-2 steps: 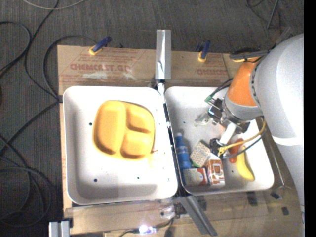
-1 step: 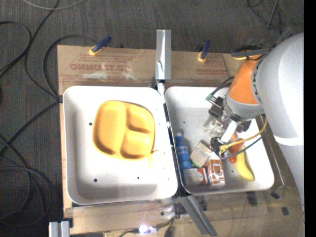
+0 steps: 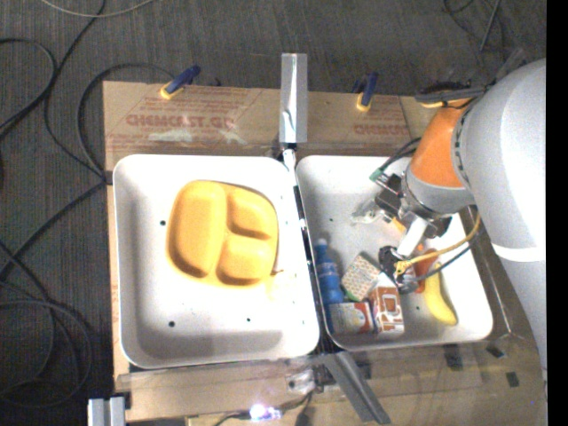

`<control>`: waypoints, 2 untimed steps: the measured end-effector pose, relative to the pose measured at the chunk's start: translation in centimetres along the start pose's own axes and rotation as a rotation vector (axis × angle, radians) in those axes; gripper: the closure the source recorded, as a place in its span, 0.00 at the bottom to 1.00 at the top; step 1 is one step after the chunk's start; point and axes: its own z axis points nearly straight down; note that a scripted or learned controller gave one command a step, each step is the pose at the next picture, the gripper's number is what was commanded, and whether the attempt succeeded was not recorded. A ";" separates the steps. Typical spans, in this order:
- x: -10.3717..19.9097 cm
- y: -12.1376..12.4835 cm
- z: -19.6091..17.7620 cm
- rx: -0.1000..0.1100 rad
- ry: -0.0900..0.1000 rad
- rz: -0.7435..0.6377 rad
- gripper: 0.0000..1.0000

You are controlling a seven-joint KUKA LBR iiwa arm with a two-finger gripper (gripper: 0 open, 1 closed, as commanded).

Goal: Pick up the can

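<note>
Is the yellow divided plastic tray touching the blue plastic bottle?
Apart: camera view shows the yellow tray in the left bin, the blue bottle in the right bin.

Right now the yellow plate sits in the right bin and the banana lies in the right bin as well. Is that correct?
Not quite. The camera view shows the yellow plate in the left bin, not the right one. The rest holds: the banana lies in the right bin.
</note>
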 end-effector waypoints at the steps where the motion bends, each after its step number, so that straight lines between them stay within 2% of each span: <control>1: 2.6 7.8 0.9 0.044 -0.022 0.312 0.00; 2: -2.8 1.6 0.9 0.002 0.000 0.706 0.00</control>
